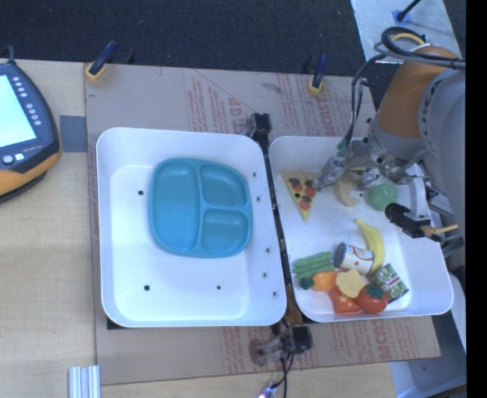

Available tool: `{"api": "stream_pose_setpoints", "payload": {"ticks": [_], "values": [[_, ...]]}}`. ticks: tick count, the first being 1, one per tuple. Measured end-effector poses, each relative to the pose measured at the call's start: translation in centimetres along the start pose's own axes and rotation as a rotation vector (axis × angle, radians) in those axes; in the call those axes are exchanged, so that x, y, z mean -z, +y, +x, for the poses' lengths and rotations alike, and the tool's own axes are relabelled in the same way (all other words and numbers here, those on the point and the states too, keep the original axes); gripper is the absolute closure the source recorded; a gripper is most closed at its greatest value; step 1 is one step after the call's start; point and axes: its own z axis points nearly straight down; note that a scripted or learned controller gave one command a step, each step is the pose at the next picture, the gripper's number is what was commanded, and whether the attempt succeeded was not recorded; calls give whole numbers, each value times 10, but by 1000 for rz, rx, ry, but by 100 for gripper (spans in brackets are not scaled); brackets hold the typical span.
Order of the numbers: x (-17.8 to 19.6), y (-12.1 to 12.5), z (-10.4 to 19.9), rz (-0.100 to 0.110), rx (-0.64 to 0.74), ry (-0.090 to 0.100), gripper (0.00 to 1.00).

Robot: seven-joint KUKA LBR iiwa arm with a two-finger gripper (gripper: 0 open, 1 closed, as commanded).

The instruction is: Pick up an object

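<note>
My gripper (351, 175) hangs low over the back of the right bin (430, 301), below the arm's orange band. It looks open, with its fingers (331, 172) spread to either side above a pale, cream-coloured lump (345, 193); nothing is held between them. A green ball (382, 196) lies just to the right of the lump and a pizza slice (301, 194) just to its left. Nearer the front lie a banana (372, 243), a small can (357, 258), green beans (312, 265), a cheese wedge (351, 283), a tomato (372, 302) and a green packet (390, 282).
The left bin (119, 222) holds a blue divided plate (200, 206). A tablet in an orange case (11, 131) lies at the bench's far left. Clamps (100, 60) pin the cardboard sheet under the bins. The arm's black cables (417, 214) run along the right bin's right wall.
</note>
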Motion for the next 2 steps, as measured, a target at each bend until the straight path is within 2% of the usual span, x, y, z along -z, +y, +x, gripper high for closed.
{"api": "stream_pose_setpoints", "payload": {"ticks": [1, 2], "values": [[0, 13, -24, -1, 1, 0, 0], [11, 14, -24, 1, 6, -1, 100]]}}
